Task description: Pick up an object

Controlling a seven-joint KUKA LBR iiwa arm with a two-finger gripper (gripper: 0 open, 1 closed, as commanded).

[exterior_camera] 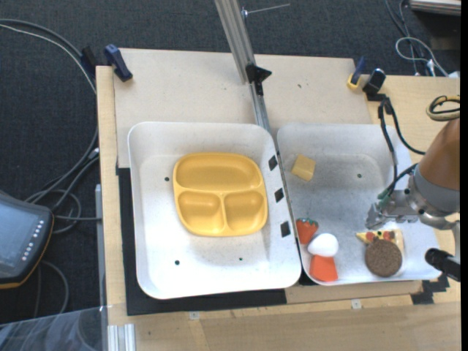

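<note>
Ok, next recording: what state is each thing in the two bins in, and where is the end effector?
yellow plate: upright, lying flat in the left bin.
tan block: resting alone in the right bin.
red pepper: lying by the divider.
white ball: sitting against an orange piece.
brown cookie: flat, touching the pizza slice.
end effector: low over the pizza slice.
</note>
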